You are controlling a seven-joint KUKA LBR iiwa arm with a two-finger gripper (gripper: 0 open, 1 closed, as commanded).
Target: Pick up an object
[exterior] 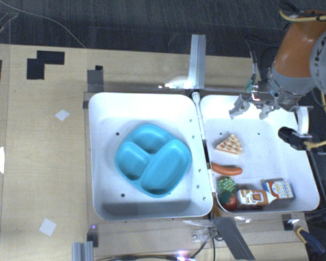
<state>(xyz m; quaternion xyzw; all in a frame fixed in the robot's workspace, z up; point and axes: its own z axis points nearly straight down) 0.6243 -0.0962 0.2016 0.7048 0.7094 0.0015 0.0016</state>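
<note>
Wooden bench (38,162) bears two white bins; right bin (293,162) holds a waffle (230,144) at its middle, a sausage (226,169) just below, then broccoli (225,185), a tomato (229,200) and two cartons (266,193) along the near wall; gripper (252,109) hangs above the far end, fingers spread, holding nothing; left bin (106,118) holds a blue tray (153,159).

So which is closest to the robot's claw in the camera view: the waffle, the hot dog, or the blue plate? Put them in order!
Starting from the gripper, at the top of the right bin:
1. The waffle piece, just below it in the right bin.
2. The hot dog, lower down in the same bin.
3. The blue plate, over in the left bin.
</note>
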